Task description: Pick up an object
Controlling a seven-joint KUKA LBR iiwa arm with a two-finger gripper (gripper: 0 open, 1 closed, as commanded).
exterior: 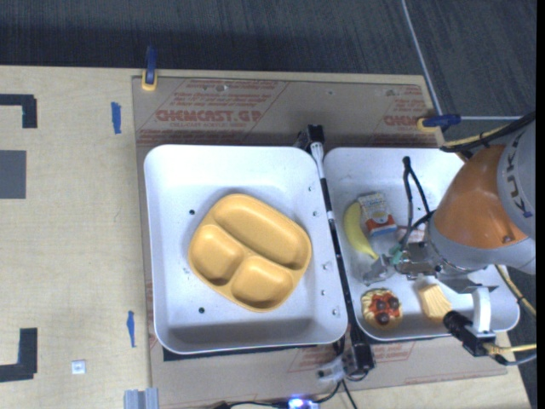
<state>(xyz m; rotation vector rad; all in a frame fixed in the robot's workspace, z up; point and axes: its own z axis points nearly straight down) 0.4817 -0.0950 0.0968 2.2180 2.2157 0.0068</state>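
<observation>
The arm (pixel 481 207) reaches in from the right over the right bin (pixel 341 228), its orange band above the bin's middle; the gripper (pixel 393 261) hangs low near the bin's centre, just beside a banana (pixel 358 231), and whether it is spread or pressed together I cannot tell; nothing shows between its tips. The banana lies along the bin's left wall; a small carton (pixel 375 212) sits just to its right; a round pizza toy (pixel 381 307) rests at the front of the bin; a brush (pixel 435 301) lies just right of it, partly under the arm. The left bin (pixel 166 228) holds a yellow tray (pixel 248 250) with three hollows, set at a tilt; both bins rest on the surface (pixel 68 228).
</observation>
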